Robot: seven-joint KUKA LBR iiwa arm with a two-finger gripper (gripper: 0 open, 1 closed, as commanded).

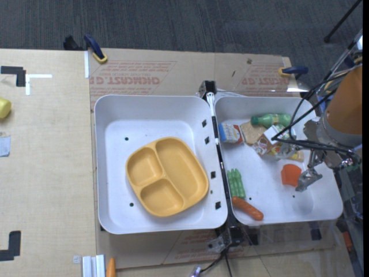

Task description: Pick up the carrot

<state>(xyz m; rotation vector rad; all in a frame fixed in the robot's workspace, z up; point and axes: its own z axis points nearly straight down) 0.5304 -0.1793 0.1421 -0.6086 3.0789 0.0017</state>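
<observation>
Your carrot has not been picked up yet. It lies flat in the right bin, down in the corner nearest the camera, close to the wall between the two bins. Its tip almost touches the green pea pod just above it.

Your gripper hangs over the far right side of that same bin. It sits right beside a small orange-red piece, and well apart from the carrot. Nothing is between its fingers. I cannot tell if the gripper is apart or together, because it is too small and dark to see well.

So the whole job is left to do. You need to move across the bin toward the near corner, come down over the carrot, squeeze it, and lift.

The left bin holds a yellow plate with three parts. Up at the back of the right bin you have a green bottle and some snack packets.
</observation>
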